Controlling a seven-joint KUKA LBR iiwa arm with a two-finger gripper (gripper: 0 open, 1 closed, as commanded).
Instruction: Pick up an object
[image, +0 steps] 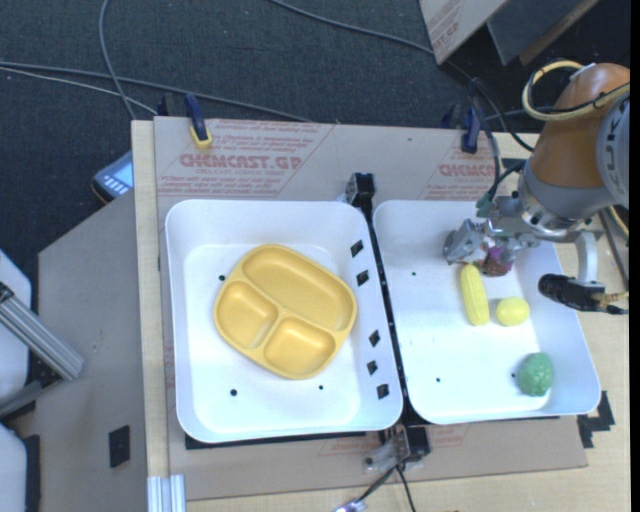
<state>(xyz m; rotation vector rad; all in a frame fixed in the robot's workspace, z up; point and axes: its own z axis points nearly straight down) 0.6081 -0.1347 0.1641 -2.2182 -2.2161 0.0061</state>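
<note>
In the right bin lie a yellow corn cob, a small yellow lemon-like piece, a green broccoli-like piece and a dark reddish piece. My gripper is low over the back of that bin, just above the corn cob's far end and right beside the reddish piece, which it partly covers. The left bin holds a yellow divided plate.
The grey arm with its orange band comes in from the upper right. Black clips run along the seam between the bins. A cardboard sheet lies under both bins, clamped at the back. Cables cross the dark floor.
</note>
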